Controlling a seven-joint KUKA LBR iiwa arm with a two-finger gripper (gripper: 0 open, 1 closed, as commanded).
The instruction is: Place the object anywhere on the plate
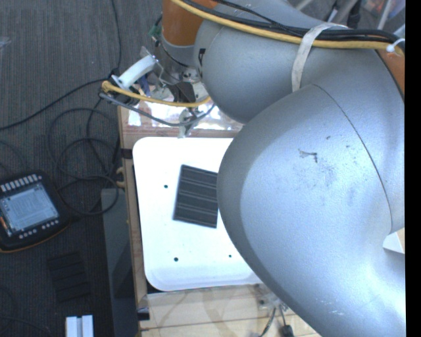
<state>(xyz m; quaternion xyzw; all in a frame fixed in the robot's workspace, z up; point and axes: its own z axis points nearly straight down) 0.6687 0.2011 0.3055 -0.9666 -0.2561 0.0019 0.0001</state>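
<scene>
Overhead view at a slant. The grey arm (309, 171), with an orange band (181, 20) above the wrist, filled the right and upper part of the frame. The hand (185, 125) hung over the far edge of a white bin (154, 217); whether it was wide or narrow could not be told. A dark ribbed rectangular object (197, 196) lay flat on the bin floor, slightly tilted, its right edge beside the arm's bulk. No plate could be made out. A control pendant (26, 209) with a lit screen lay on the dark floor (46, 72) at left, among black cables (79, 155); its writing was too small to read. The tabletop (197, 312) showed below the bin.
</scene>
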